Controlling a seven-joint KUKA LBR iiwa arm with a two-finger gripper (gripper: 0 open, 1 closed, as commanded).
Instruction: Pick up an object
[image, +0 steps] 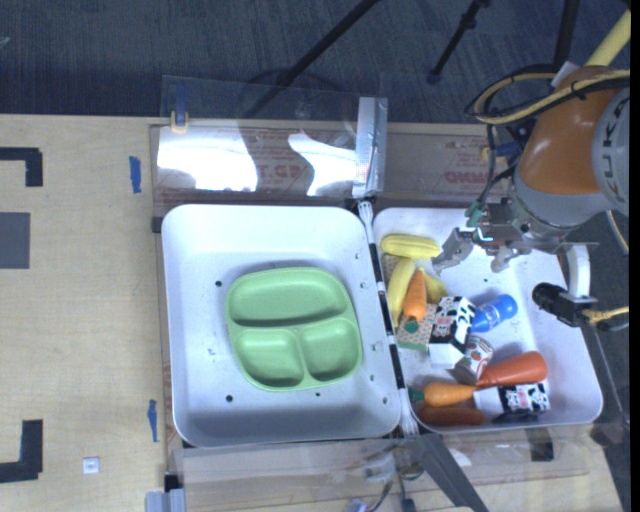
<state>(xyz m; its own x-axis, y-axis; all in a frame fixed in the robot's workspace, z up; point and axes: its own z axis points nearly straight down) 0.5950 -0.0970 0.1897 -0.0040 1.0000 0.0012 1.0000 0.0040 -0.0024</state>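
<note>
no readable brand names anywhere. the closest thing to a label is the black and white cow-print pattern on a small carton (455, 322) in the right bin (575, 345) and on the end of a bottle-like thing (524, 398) near that bin's front edge. there's faint red print on the cardboard strip (440, 165) behind the bins but it's too blurry to read.

the bench (75, 330) is pale wood with black corner marks and bits of blue tape, and dark carpet shows behind it with stand legs and cables crossing it. a clear plastic sheet (255, 150) at the back of the left bin throws a big glare.

left bin (190, 330) is smooth white plastic with rounded corners, and a matte green divided plate (293, 325) sits in the middle, three compartments.

the right bin's pile: yellow bananas (405, 265) at the back left, a blue bottle (495, 310), an orange carrot (445, 393) and an orange-red vegetable (510, 367) toward the front, all glossy toy-looking plastic, touching or overlapping.

the gripper (478, 247) hangs over the back of the right bin, just right of the bananas, fingers spread apart with nothing between them. grey arm with the orange band (560, 150) comes in from the right.
</note>
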